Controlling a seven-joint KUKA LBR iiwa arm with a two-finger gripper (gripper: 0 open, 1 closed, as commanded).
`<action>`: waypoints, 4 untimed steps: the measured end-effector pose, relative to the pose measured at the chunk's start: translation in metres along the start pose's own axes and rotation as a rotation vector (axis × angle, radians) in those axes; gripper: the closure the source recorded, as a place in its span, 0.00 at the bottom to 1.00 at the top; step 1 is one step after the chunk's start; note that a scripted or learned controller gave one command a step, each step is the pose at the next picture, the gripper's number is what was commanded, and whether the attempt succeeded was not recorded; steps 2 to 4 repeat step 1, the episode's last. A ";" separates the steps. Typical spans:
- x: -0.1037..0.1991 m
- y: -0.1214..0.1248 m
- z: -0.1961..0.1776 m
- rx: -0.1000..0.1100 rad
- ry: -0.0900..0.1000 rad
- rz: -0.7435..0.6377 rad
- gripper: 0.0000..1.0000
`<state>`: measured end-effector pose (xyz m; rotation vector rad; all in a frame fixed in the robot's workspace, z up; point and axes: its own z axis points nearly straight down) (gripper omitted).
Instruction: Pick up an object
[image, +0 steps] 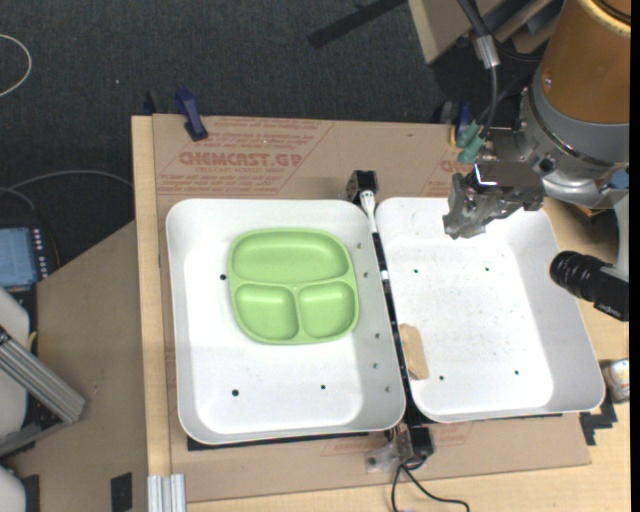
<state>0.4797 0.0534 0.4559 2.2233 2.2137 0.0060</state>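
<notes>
You are looking down at the bench (300, 150), which is carrying two white bins side by side. The left bin (200, 390) is holding a green divided plate (293, 285), lying flat toward its 12 o'clock side. The arm (585, 90) is reaching in from 2 o'clock, and its gripper (466, 222) is hanging over the right bin's (520, 390) 12 o'clock edge; whether it is clenched or released, I cannot tell.

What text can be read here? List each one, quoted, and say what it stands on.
"CHEMCAST.G P", red print on the brown board under the bins, behind the left bin.
Smaller red lines under that print: too blurred to read.
Red print on the board behind the right bin: too blurred to read.
</notes>
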 end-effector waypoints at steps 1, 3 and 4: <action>0.042 -0.001 0.032 0.011 0.000 -0.009 1.00; 0.042 -0.001 0.032 0.011 0.000 -0.009 1.00; 0.042 -0.001 0.032 0.011 0.000 -0.009 1.00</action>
